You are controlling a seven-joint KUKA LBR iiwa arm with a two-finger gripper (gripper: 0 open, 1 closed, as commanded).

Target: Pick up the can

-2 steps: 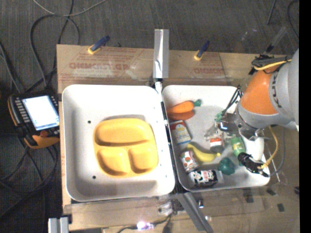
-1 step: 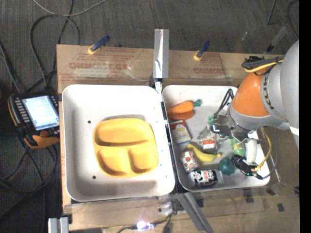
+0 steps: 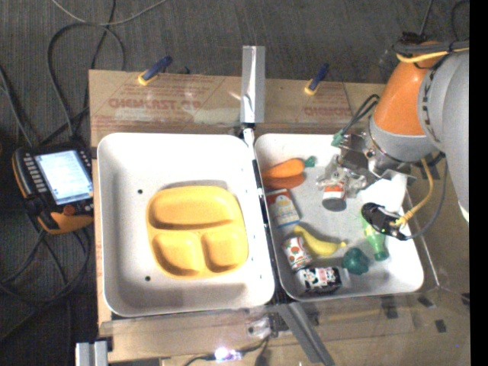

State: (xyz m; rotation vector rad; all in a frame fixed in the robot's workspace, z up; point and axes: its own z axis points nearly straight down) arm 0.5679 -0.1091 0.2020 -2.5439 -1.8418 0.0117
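My gripper (image 3: 339, 180) hangs over the upper middle of the right bin (image 3: 412, 280). Directly at its tip is a small white cylinder with a red band (image 3: 333, 197); whether it is gripped or standing on the bin floor cannot be told. A small can with a red pattern (image 3: 297, 252) stands near the bin's left wall, lower down, touching a banana (image 3: 322, 243). A black-and-white can (image 3: 320, 278) lies on its side at the front edge.
The right bin also bears a carrot (image 3: 284, 171), a flat packet (image 3: 282, 208), a green bottle (image 3: 375, 246) and a teal piece (image 3: 355, 261). In the left bin (image 3: 122, 166) lies a yellow divided tray (image 3: 198, 229).
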